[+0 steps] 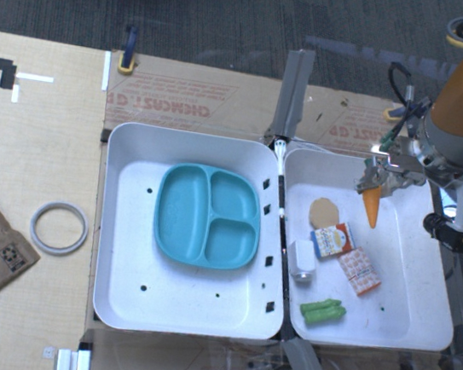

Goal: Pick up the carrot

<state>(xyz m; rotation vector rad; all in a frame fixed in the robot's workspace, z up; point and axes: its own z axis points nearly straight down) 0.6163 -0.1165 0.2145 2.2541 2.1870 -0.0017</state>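
One carrot hangs pinched in the claw over the right bin, near cardboard printed "CHEMCAT".

1. The two bins are seen as smooth, slightly glossy white plastic.
2. The divided plate is rendered in matt teal plastic.
3. The bench is covered in pale, matt wood-look board.
4. The carrot is finished in smooth orange.
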